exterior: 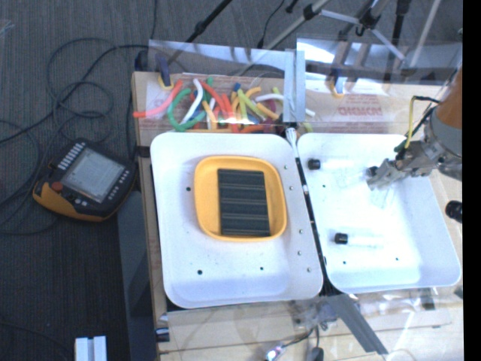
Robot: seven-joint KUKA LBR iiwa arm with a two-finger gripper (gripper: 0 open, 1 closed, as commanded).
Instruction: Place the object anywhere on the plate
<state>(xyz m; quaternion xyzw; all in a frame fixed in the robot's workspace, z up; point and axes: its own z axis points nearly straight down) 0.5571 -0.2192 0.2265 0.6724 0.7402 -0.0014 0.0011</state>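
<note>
A yellow plate (pixel 204 201) lies in the middle of the left white bin (pixel 173 262). On it rests a dark grey ribbed rectangular object (pixel 243 201), covering most of the plate's centre. My gripper (pixel 378 175) hangs low over the upper part of the right white bin (pixel 421 269), far to the right of the plate, and nothing shows in it. A small black piece (pixel 313 163) lies to the gripper's left and another black piece (pixel 340 238) sits lower in that bin; each seems to have a faint clear body beside it.
Coloured flexible tubes (pixel 214 104) are piled behind the left bin. A clear upright panel (pixel 299 81) stands at the back between the bins. A teach pendant (pixel 86 180) lies on the floor to the left. Tripod legs cross the top right.
</note>
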